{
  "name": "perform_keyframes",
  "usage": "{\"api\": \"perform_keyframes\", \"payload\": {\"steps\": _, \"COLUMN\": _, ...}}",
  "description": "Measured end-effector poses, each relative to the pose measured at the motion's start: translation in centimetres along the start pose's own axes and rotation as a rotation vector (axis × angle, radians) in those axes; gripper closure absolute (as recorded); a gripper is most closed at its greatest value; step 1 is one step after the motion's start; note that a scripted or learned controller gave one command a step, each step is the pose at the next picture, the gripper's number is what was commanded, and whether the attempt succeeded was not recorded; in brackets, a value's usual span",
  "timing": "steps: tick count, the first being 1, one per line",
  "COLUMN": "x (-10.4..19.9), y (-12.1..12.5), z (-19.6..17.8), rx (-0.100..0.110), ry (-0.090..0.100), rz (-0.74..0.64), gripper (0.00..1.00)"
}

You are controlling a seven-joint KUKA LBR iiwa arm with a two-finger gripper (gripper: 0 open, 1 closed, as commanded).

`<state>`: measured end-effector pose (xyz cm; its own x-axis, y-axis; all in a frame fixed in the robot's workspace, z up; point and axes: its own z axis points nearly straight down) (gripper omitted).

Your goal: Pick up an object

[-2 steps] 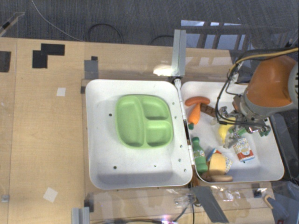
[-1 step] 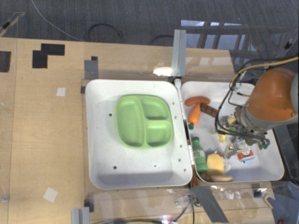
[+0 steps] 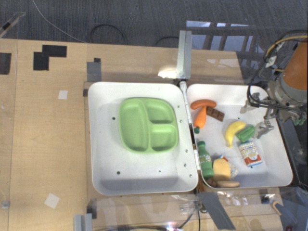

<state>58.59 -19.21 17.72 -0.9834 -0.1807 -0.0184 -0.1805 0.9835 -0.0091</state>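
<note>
Nearest us, the yellow block (image 3: 221,168) sits low in the right bin (image 3: 281,170). Our target, the green packet (image 3: 245,132), lies just at nine o'clock of the fingers (image 3: 264,128), long axis running toward two o'clock. We see them parted, gripping nothing.

I read both bins as white: the left bin (image 3: 103,177) carries a light green divided plate (image 3: 147,124), and the right bin (image 3: 279,172) holds an orange carrot (image 3: 200,118), a red-orange sausage (image 3: 203,104), a dark brown chocolate bar (image 3: 215,113) and a yellow banana (image 3: 233,131). Also there I note a green item (image 3: 245,132), a white pouch with red and blue print (image 3: 250,153), a green bottle (image 3: 205,160) and a yellow block (image 3: 221,168). The bench (image 3: 43,143) is pale wood with black patches (image 3: 48,56).
</note>
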Motion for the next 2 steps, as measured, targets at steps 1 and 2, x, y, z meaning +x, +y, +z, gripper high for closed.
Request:
{"api": "perform_keyframes", "payload": {"steps": 1, "x": 6.8, "y": 1.3, "z": 7.6, "rx": -0.001, "ry": -0.001, "rz": -0.154, "gripper": 0.00}}
{"api": "perform_keyframes", "payload": {"steps": 2, "x": 3.8, "y": 5.5, "z": 8.5, "rx": -0.002, "ry": 0.000, "rz": -0.209, "gripper": 0.00}}
